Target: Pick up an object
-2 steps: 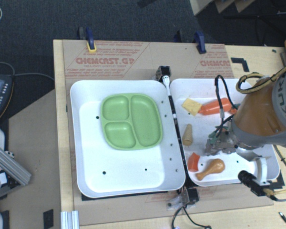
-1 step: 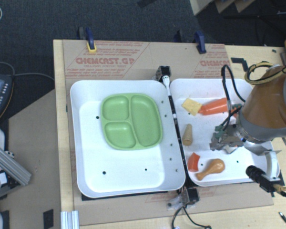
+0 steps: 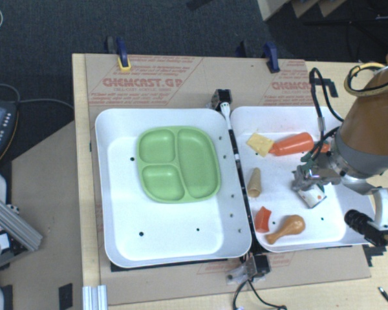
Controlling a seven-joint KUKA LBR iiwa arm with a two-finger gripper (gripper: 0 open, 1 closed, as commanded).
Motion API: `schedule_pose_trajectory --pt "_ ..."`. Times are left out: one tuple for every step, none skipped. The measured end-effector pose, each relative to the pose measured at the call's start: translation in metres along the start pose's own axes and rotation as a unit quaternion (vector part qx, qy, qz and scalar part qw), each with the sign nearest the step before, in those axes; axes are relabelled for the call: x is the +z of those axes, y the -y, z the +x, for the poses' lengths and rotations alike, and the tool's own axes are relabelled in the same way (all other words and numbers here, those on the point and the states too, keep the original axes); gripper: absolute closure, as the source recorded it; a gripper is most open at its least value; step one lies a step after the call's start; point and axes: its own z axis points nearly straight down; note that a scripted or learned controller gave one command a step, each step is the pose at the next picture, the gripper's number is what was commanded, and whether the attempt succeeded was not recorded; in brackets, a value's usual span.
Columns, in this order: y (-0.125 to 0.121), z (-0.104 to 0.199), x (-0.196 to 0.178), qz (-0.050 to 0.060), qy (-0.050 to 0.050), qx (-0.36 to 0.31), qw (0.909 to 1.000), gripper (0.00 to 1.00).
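Step in hand, as judged: descent onto an item in the right bin [image 3: 355,239]. To do it well, the tool [image 3: 308,187] should centre over one piece and avoid straddling two.

Candidates: a small white block with a red spot [image 3: 312,197] directly under the tool; the orange carrot [image 3: 291,144] and yellow cheese wedge [image 3: 260,144] lie beyond it; tan cone [image 3: 254,182], red piece [image 3: 263,219] and drumstick [image 3: 286,227] nearer the divider.

Tool state: aperture cannot be told; contact with the block unconfirmed. Green divided plate [image 3: 178,164] occupies the left bin [image 3: 116,173].
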Motion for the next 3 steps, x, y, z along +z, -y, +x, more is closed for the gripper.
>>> schedule_pose_trajectory --pt "-0.001 0.000 -0.031 0.000 0.000 0.000 1.0000 1.00" --pt "-0.005 0.057 -0.021 0.004 -0.002 -0.002 1.0000 1.00" --pt "-0.004 0.110 -0.018 0.004 -0.002 -0.002 1.0000 1.00"
